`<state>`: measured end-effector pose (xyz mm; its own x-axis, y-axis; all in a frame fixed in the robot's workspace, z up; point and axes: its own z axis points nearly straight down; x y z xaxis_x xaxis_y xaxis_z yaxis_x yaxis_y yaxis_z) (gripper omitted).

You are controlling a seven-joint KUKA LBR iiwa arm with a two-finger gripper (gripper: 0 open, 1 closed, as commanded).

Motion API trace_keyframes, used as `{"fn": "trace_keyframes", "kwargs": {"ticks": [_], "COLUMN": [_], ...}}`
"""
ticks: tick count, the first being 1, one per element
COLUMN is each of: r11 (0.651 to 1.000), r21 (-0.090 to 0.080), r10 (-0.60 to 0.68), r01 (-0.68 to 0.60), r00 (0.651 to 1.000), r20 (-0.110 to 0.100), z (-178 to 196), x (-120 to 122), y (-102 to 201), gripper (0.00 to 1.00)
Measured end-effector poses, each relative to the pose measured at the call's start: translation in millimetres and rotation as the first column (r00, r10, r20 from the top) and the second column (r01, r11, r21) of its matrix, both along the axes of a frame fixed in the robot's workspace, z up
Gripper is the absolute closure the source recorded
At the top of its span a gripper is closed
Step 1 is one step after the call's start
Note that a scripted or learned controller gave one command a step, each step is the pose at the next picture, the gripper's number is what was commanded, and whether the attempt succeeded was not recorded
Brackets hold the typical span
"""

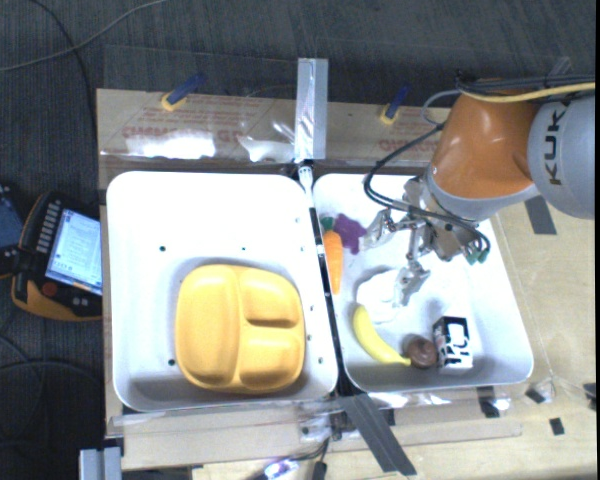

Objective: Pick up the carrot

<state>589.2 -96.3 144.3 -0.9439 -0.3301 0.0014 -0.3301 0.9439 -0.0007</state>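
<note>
1. Tray (pixel 242 328): yellow, in the left bin (pixel 140 218).
2. Banana (pixel 372 336): right bin (pixel 515 338), near side.
3. Gripper (pixel 412 283): above the right bin's middle, holding nothing; jaw state cannot be told.
4. Carrot (pixel 333 255): against the right bin's left wall, lengthwise, purple piece (pixel 350 231) beside it. Advice: approach from above, close across its width, clear of the wall.

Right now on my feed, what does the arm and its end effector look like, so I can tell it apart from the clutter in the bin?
The arm is grey with black KUKA lettering and a broad orange band above the wrist. Black cables loop off the wrist and a yellow one runs along its top. The end effector is slim, bare silvery metal with thin fingers, and a small green part sits beside its mount.
</note>
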Motion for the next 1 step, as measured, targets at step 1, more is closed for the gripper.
{"fn": "trace_keyframes", "kwargs": {"ticks": [1], "r11": [0.996], "r21": [-0.001], "r10": [0.091], "r01": [-0.091], "r00": [0.996], "r20": [0.005], "z": [-51.0], "x": [32.6], "y": [-0.4], "gripper": [0.0]}}
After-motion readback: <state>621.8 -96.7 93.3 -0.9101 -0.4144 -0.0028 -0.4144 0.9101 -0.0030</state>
